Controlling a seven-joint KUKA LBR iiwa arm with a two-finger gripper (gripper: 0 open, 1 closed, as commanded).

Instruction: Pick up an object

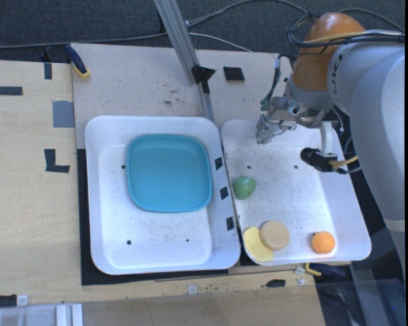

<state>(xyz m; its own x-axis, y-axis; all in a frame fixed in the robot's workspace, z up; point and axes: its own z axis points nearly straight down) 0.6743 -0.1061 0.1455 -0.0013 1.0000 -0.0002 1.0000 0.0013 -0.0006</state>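
Low in the right bin sit a tan disc on a yellow piece and an orange ball, a green ball lies mid-frame, a blue plate occupies the left bin, and the gripper hovers empty at upper right, its state unclear.

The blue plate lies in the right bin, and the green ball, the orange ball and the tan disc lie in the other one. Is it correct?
Not quite. The camera view shows the blue plate in the left bin; the green ball, orange ball and tan disc lie in the right bin.
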